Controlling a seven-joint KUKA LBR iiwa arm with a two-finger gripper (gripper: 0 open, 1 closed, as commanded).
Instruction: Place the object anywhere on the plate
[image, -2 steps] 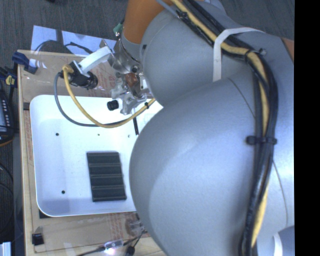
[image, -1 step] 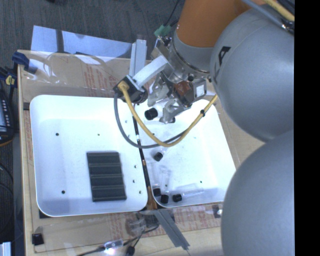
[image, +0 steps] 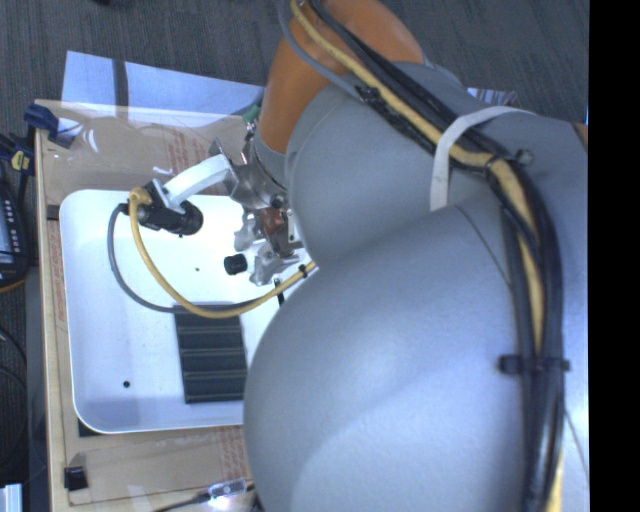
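Observation:
The grey arm with its orange band (image: 320, 70) covers most of the view, reaching in from the right over the left white bin (image: 90, 300). My gripper (image: 262, 255) hangs above the bin's upper middle, part hidden by its own metal fittings. A dark grey ribbed rectangular object (image: 211, 355) lies flat on the bin floor, below the gripper and apart from it. The arm's bulk hides the object's right edge and everything to the right.
A yellow and black cable (image: 150, 275) loops from the wrist over the bin's floor. A small black speck (image: 127, 383) lies near the bin's lower left. Cardboard and blue tape (image: 100, 75) edge the bench at the top left.

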